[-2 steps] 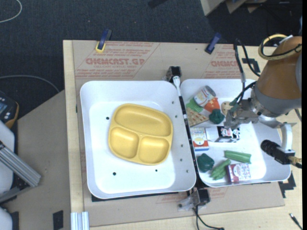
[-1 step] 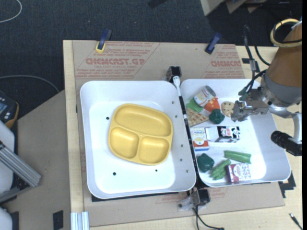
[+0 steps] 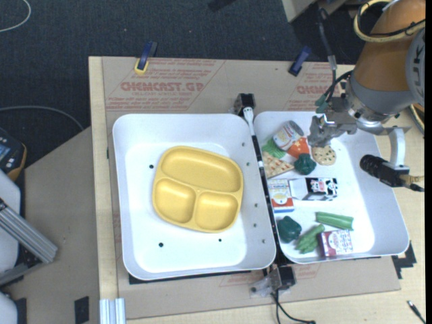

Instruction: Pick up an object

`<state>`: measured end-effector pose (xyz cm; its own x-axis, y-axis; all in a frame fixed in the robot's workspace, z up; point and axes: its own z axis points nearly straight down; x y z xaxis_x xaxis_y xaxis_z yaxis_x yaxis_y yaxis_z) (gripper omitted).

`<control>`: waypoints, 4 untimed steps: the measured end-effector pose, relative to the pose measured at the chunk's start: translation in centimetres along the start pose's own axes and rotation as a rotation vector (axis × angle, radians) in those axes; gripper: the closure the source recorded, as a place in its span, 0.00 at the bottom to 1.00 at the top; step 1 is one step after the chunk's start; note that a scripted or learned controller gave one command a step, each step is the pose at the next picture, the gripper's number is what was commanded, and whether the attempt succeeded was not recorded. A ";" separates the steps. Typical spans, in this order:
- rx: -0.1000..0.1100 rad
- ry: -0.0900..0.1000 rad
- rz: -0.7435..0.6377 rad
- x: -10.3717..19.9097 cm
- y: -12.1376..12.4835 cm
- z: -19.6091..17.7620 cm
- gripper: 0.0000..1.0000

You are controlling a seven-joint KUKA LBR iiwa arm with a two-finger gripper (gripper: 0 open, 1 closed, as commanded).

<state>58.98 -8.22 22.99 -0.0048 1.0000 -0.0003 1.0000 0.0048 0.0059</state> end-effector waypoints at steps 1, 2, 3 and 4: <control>0.001 0.000 0.000 2.8 4.3 1.3 1.00; -0.001 0.000 0.001 4.5 7.0 -0.5 1.00; 0.009 0.000 0.004 4.7 6.8 1.6 1.00; 0.007 -0.001 0.006 3.8 6.5 1.0 1.00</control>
<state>65.50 -4.44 22.02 0.0011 1.0000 -0.0008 1.0000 -0.0011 -0.0014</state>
